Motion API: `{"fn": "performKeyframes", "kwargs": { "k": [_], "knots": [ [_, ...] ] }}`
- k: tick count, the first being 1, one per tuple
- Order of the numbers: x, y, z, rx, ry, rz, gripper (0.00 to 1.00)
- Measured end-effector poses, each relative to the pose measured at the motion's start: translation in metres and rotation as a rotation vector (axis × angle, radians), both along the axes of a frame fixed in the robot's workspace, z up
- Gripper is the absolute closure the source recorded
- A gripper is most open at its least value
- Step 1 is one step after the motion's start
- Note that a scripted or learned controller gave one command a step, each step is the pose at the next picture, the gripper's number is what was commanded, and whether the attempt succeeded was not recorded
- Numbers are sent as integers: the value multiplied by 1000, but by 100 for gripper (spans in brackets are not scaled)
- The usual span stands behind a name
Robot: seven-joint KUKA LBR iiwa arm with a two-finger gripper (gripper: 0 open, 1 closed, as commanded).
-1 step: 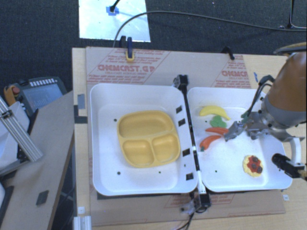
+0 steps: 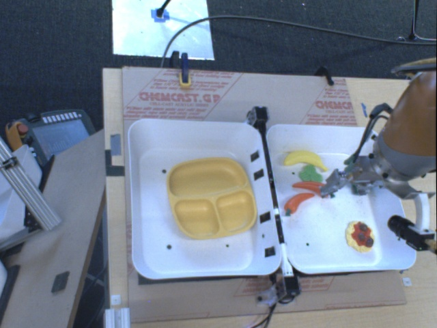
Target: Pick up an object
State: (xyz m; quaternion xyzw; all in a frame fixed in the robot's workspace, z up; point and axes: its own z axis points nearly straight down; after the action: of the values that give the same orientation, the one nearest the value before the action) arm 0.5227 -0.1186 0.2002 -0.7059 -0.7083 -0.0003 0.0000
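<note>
Gripper sits in the right bin, right of centre frame, just beside the green toy and orange carrot. Jaw state cannot be determined.

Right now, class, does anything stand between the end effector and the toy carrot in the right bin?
Nothing visible does. The end effector hangs just right of the toy carrot, with bare bin floor between.
</note>
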Motion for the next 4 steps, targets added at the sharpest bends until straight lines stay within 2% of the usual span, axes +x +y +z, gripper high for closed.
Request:
{"fn": "performKeyframes", "kwargs": {
  "k": [1,2,3,4],
  "knots": [
    [9,-5,-53,0,3,-2,0],
    [-2,-5,-105,1,5,-3,0],
    [-2,-5,-116,1,1,-3,0],
    [-1,-5,-105,0,-2,-3,100]
  ]
}}
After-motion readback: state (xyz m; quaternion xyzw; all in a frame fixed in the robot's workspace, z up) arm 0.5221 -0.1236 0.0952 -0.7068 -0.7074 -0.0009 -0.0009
